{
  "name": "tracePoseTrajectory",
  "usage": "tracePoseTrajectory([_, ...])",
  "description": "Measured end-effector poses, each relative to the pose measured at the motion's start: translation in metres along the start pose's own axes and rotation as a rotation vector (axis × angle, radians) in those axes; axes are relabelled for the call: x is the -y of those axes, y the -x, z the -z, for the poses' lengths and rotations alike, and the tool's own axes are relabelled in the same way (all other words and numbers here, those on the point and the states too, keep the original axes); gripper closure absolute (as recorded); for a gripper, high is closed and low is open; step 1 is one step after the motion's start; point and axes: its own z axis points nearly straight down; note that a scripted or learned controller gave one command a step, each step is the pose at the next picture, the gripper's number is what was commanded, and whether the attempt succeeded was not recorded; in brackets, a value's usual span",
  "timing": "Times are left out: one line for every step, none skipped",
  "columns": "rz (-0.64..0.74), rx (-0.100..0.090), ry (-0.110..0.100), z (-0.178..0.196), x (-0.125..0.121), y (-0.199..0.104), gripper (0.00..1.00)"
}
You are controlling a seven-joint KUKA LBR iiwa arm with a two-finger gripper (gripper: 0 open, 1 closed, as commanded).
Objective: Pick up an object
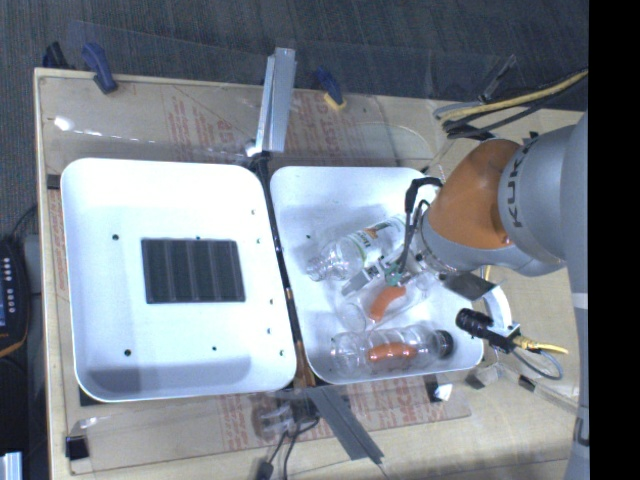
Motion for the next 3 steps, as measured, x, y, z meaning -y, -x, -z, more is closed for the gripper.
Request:
tracePoseTrajectory([0.021,-0.024,-0.034,-0.0091,0.0153,-0.0057,0.0])
tracePoseTrajectory([0.025,-0.025,-0.034,0.0008,0.0136,-0.0064,1.0])
tracePoseTrajectory([0.025,-0.025,-0.034,0.0007,0.0137,-0.0063,0.0])
